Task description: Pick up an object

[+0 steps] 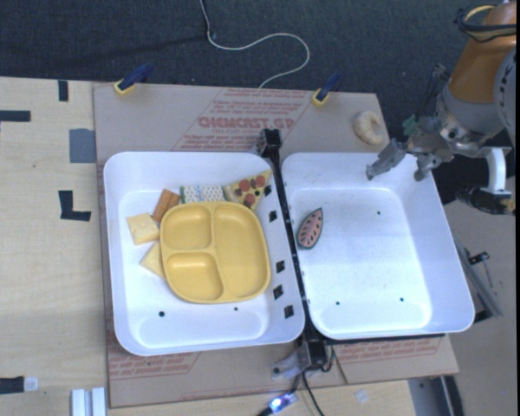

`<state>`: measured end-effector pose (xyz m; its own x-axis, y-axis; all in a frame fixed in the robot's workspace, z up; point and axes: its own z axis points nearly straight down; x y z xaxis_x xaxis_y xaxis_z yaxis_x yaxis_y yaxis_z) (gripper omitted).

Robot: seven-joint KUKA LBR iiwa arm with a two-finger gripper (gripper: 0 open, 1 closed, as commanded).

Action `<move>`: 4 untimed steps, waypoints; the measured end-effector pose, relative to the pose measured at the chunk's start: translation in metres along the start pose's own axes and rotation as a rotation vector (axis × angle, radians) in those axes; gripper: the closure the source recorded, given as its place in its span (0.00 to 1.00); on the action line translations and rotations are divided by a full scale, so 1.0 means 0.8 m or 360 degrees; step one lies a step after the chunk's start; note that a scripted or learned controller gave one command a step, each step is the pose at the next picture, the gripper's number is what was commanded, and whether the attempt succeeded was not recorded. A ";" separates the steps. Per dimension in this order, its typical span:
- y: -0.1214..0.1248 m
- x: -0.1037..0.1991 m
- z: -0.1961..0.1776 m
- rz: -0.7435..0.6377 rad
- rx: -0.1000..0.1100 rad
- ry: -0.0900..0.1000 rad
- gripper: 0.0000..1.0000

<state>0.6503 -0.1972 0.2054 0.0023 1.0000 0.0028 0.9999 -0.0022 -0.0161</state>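
While the gripper [400, 165] hangs open and empty over the right bin [433, 258] at its 1 o'clock corner, a leaf-shaped piece [309, 228] lies at 9 o'clock.

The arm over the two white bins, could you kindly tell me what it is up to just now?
The KUKA arm reaches in from the right, its gripper open above the far right corner of the right bin and holding nothing. A small leaf-shaped object lies in that bin near the divider. The left bin holds a yellow divided plate and several toy food pieces. Nothing has been picked up yet.
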 end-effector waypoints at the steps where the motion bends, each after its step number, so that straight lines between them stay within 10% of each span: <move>1: 0.004 0.001 -0.013 -0.0006 -0.0023 -0.0005 0.00; 4: 0.005 0.011 0.154 -0.0010 -0.0021 -0.0007 0.00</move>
<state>0.6526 -0.1879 0.0819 -0.0040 1.0000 -0.0017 1.0000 0.0040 -0.0028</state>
